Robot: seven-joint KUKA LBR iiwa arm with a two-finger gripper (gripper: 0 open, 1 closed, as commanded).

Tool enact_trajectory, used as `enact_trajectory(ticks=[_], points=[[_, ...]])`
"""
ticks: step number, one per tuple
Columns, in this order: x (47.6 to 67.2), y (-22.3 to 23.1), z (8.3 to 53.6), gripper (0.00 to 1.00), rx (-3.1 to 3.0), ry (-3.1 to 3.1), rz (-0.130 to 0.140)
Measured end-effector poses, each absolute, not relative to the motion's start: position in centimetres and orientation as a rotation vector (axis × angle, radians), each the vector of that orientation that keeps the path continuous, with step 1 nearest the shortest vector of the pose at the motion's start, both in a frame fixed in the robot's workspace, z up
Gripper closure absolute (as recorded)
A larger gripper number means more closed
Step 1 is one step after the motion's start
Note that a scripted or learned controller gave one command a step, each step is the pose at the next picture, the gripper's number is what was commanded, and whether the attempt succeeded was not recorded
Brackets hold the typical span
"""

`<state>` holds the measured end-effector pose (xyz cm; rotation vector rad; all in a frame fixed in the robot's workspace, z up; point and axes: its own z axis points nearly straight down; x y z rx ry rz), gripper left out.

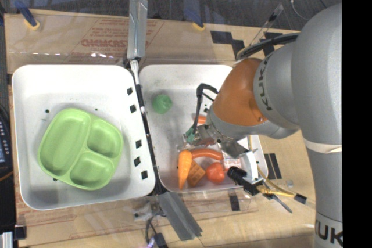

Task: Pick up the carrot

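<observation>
The carrot point(184, 167) is orange with a pale tip and lies nearly upright along the front left of the right bin point(174, 75). My gripper point(196, 135) hangs low in this bin under the orange wrist band, just above and to the right of the carrot's top end. Nothing of the carrot is lifted; it rests on the bin floor.
Right of the carrot, packed close together, are a curved red-orange sausage point(205, 153), a brown block point(196, 175) and a red tomato-like piece point(215, 172). A green ball point(162, 103) sits at the bin's back left. The left bin point(35, 84) holds a green divided plate point(80, 148).
</observation>
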<state>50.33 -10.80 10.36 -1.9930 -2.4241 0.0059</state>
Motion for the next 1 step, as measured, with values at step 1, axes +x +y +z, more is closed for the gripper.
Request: enact_trajectory(ticks=[1], points=[[49.2, -3.12, 19.0, 1.0, -1.846, -2.537, 0.004]])
